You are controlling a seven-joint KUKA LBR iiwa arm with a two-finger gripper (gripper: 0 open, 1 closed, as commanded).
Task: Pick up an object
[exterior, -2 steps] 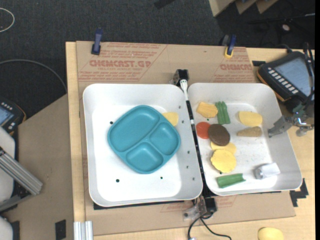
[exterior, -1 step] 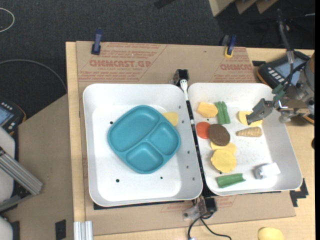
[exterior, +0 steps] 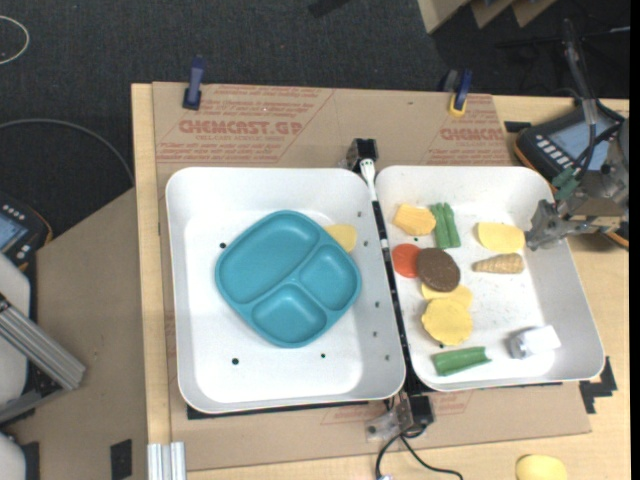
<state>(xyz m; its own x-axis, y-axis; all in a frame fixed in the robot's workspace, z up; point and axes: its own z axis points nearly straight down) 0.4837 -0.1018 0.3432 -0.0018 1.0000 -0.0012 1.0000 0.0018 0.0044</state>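
— What do you have nearest the camera?

— I see the counter [exterior: 100, 268] with two white bins on it. At the near rim of the right bin [exterior: 575, 313] lies a green stick-shaped piece [exterior: 460, 360], and just right of it a small grey and white object [exterior: 530, 342]. Behind those sits a yellow round piece [exterior: 447, 319], touching a smaller yellow piece under a brown disc [exterior: 437, 267]. An orange disc [exterior: 405, 259] touches the brown one on its left. A tan cone-shaped piece [exterior: 498, 263] lies well apart to the right.

— And the left bin?

— The left bin [exterior: 195, 318] holds a blue divided plate [exterior: 288, 278], tilted diagonally, with a small yellow piece [exterior: 341, 235] at its far right corner.

— Farther back?

— In the right bin's far half I see a yellow-orange piece [exterior: 414, 219], a green strip [exterior: 445, 224] just beside it, and a pale yellow piece [exterior: 499, 236] toward the right wall.

— The hand?

— The hand [exterior: 545, 226] hangs over the right bin's right wall, near the pale yellow piece. I cannot tell how wide it stands, and I see nothing held in it.
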